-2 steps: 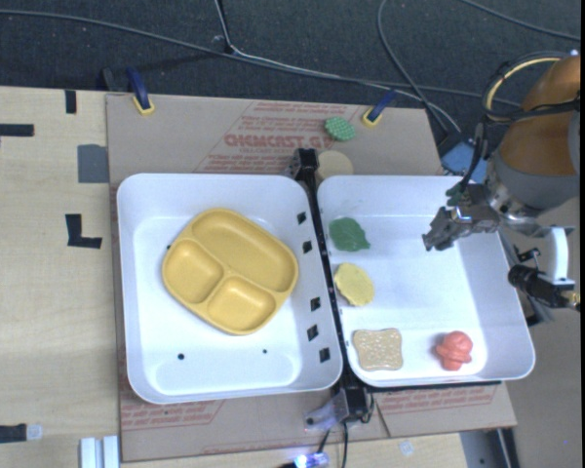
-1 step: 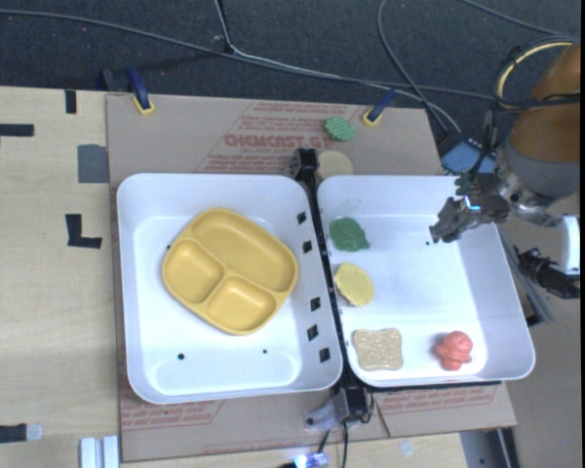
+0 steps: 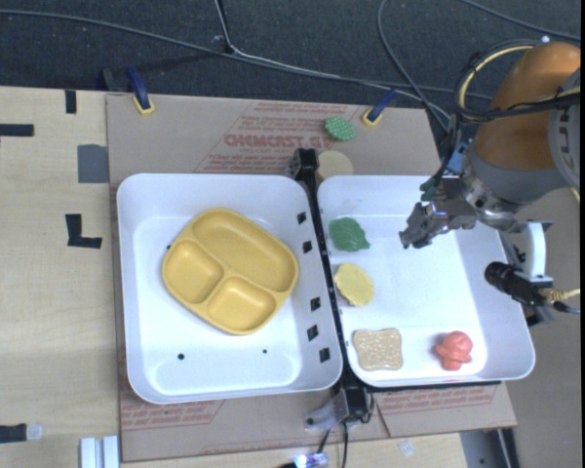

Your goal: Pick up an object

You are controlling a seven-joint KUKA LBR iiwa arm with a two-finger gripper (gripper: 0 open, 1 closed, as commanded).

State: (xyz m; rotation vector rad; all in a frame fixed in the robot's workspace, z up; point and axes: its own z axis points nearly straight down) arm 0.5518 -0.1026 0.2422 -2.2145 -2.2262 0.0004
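Nearest the camera, along the front wall of the right bin (image 3: 487, 373), lie a tan cracker-like square (image 3: 377, 349) and a red toy piece (image 3: 453, 349), well apart from each other. Further in, by the divider, a yellow round piece (image 3: 354, 285) sits just in front of a green leafy piece (image 3: 348, 234).

The gripper (image 3: 416, 234) hangs over the far half of the same bin, pointing toward the divider. No object sits between its tips; whether they stand apart or together cannot be told at this size and angle.

The green leafy piece lies directly to the gripper's side toward the divider, near but not touching, and in my judgement is the likeliest target. It is roughly round, with no marked long axis.

In the left bin (image 3: 136, 291) rests a yellow divided tray (image 3: 230, 270).
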